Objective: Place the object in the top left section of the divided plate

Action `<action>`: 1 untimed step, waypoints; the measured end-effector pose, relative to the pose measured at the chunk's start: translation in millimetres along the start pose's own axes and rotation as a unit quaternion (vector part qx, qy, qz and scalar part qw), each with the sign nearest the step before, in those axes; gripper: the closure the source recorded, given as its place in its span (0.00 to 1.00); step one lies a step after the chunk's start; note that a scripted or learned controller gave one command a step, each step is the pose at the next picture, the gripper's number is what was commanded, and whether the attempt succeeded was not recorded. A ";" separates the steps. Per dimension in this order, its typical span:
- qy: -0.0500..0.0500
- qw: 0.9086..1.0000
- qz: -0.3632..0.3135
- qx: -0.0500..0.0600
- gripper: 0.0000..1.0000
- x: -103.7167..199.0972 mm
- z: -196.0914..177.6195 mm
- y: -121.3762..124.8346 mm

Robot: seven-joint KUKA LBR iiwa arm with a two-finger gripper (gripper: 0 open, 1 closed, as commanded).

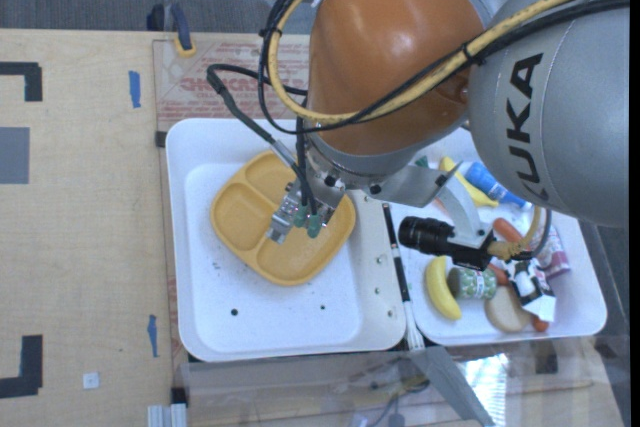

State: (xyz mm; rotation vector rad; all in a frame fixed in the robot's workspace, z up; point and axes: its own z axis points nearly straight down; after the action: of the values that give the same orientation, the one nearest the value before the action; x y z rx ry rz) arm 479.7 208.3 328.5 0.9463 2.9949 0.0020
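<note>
A yellow divided plate lies tilted in the left white bin. Its ridges split it into sections that meet near the middle. My gripper hangs low over the plate's middle, just right of where the ridges meet, with the arm's big orange and grey wrist above it hiding the plate's upper right part. A small greenish bit shows at the gripper's tip; I cannot make out whether it is an object or part of the gripper.
The right bin holds a banana, a green can, a bread-like piece, an orange carrot-like item and a blue-white bottle. Wooden benchtop lies to the left.
</note>
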 end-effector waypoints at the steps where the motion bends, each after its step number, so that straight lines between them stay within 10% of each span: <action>1: 0.001 1.000 -0.026 0.000 1.00 8.9 135.4 12.4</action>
State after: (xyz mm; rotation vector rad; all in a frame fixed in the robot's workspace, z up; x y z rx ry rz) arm 479.7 223.7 193.2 0.8692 3.0194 0.0014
